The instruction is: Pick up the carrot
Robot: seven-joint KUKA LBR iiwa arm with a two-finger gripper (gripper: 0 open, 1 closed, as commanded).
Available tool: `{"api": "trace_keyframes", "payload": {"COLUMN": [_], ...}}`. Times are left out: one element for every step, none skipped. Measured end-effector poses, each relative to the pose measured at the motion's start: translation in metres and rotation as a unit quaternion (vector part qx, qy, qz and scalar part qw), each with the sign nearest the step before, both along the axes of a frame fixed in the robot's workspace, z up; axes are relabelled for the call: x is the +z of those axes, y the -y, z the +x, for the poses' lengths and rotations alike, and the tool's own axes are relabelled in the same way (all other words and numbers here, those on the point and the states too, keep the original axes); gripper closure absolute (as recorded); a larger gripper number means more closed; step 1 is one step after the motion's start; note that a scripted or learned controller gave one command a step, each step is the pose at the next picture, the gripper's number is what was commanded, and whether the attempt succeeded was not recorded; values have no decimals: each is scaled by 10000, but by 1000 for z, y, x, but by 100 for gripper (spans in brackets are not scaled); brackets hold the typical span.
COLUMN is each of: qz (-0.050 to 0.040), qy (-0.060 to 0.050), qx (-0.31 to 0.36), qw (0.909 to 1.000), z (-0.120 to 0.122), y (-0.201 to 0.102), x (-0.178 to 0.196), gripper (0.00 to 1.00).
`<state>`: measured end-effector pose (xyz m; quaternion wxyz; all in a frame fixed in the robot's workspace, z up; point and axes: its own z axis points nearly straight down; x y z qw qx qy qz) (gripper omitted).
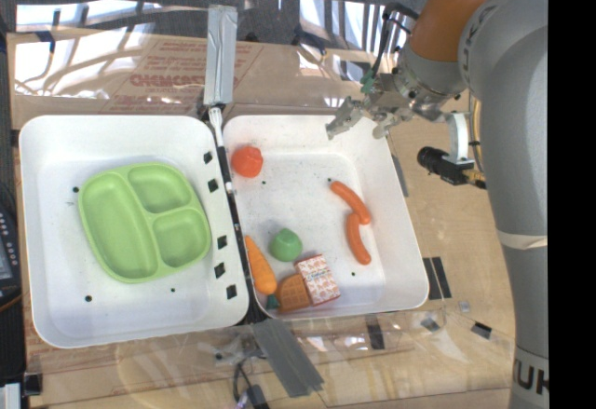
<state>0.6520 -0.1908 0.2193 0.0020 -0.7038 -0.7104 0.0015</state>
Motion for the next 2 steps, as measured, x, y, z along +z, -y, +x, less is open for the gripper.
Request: {"api": "trace_keyframes", "payload": {"qz": [5, 13], "qy": [-8, 14], "qx": [580, 2575], "qw": [9983, 9663], "z": [-79, -124], "y": [-33, -58], "x": [-81, -128], "gripper": [0, 0]}}
